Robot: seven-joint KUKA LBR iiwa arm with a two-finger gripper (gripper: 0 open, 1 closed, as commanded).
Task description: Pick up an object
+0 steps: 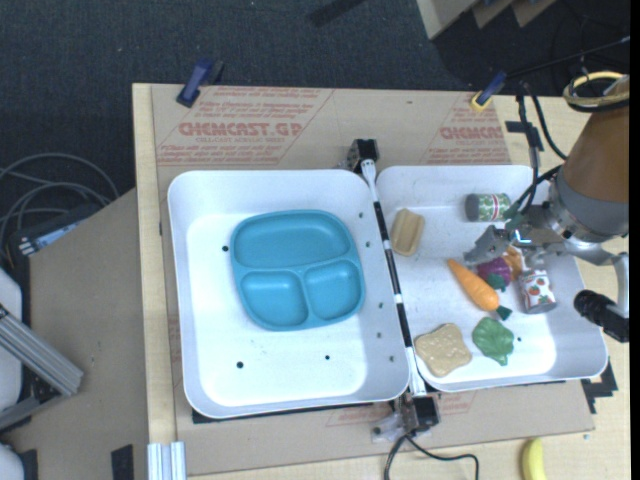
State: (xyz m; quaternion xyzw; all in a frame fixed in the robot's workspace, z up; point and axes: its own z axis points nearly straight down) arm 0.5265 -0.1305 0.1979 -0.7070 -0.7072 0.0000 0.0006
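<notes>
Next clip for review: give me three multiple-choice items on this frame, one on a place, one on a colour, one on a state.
1. Where does the divided tray lie?
A. left bin
B. right bin
C. on the cardboard

2. What colour is the carrot?
A. blue
B. orange
C. white

3. How is the gripper placed?
A. over the left bin
B. low among the right bin's toys
C. beyond the bench

Key: 1 A, the tray sits inside the left bin. 2 B, the carrot is orange. 3 B, the gripper is down by the purple toy in the right bin.

We see even, bright overhead light; the white bins (200, 368) nearly wash out, shadows stay soft and short, the dark floor (80, 28) is grainy, and detail is slightly soft.
</notes>
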